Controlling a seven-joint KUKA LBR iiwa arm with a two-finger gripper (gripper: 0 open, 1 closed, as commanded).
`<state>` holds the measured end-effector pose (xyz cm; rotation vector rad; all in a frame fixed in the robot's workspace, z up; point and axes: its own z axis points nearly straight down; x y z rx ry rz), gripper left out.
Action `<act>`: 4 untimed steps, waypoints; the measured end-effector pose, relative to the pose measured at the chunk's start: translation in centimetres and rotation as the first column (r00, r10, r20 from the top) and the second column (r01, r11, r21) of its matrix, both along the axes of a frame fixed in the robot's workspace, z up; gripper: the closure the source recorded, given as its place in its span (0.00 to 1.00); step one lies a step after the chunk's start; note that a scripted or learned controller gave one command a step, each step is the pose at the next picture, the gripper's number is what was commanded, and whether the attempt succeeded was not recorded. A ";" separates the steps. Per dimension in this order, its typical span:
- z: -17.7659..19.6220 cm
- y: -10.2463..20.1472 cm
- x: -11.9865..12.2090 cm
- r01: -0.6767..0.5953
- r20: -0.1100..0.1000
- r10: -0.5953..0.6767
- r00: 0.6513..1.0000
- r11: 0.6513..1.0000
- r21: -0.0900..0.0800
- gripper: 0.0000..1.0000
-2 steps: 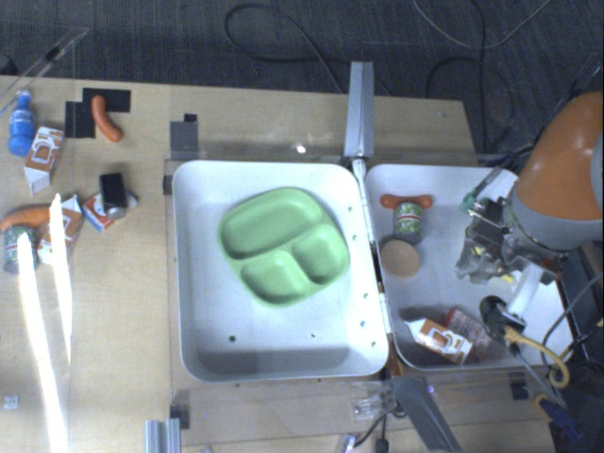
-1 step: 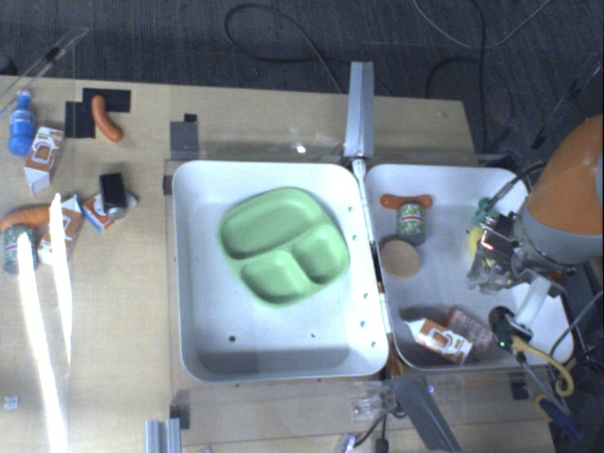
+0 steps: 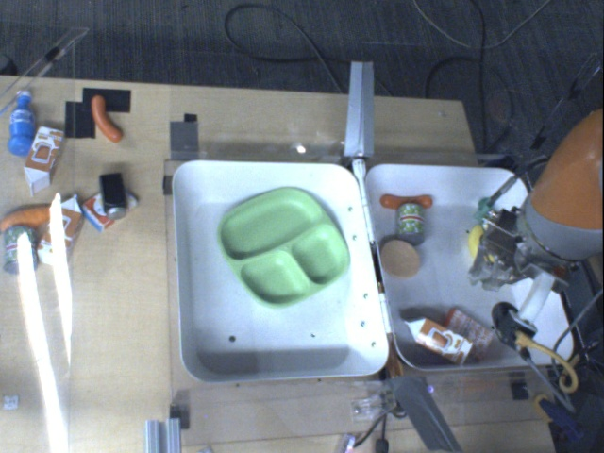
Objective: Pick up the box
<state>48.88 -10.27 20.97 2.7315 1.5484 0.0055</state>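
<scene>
Camera view: tool (image 3: 493, 253) low over right bin (image 3: 444, 182), near its right wall, beside a yellow object (image 3: 475, 243); finger spread impossible to tell. Box (image 3: 441, 337), brown and white, lying at that bin's near edge. Green divided tray (image 3: 283, 243) in left bin (image 3: 198, 253).

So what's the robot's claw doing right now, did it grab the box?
Gripper: over the right bin, apart from the box lying near the bin's front edge. Whether it grips anything can't be told.
</scene>
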 end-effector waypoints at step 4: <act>2.7 3.5 -0.1 -0.141 0.000 0.141 0.990 0.990 -0.001 1.00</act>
